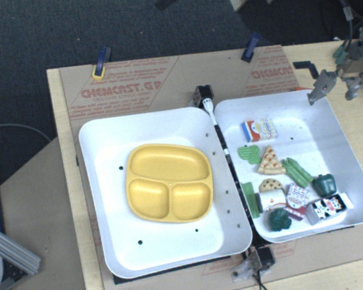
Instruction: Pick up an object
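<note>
Over on the left, the left bin holds just a yellow divided plate, sitting a bit toward the back with loads of bare white floor around it, especially along the front edge. Behind both bins there's a cardboard sheet printed with "CHEMCAST" in red, readable at least twice, pinned by two clips. The right bin has all the small stuff bunched in its middle and front: a little carton with red and blue on it, a pizza slice, green veggie-looking pieces, and a black-and-white packet near the front rim. Its back right corner is open floor. The gripper hangs over the back right rim, fingers spread apart, nothing between them.
</note>
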`<state>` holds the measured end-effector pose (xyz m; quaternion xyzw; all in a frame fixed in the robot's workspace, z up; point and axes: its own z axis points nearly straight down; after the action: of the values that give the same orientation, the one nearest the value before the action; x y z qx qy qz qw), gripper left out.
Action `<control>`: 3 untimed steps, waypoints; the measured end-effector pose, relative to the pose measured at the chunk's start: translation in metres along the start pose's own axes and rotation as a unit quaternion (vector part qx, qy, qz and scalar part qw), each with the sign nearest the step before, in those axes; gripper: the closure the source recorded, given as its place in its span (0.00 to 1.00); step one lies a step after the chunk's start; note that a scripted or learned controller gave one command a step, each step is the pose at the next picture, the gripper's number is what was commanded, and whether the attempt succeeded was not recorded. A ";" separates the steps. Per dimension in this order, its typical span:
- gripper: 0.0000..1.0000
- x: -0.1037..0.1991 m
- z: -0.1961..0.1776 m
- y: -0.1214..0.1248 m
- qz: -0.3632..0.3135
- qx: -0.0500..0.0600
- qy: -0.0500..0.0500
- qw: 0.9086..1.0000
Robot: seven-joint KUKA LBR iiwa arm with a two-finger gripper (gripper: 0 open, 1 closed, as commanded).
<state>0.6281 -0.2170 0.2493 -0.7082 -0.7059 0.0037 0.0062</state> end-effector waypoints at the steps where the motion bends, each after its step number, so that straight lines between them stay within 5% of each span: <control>1: 0.00 0.001 -0.009 0.002 -0.002 -0.007 -0.002 1.000; 3: 0.00 0.004 0.104 0.003 -0.002 -0.004 -0.001 1.000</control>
<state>0.6293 -0.2129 0.1455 -0.7068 -0.7074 0.0014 0.0029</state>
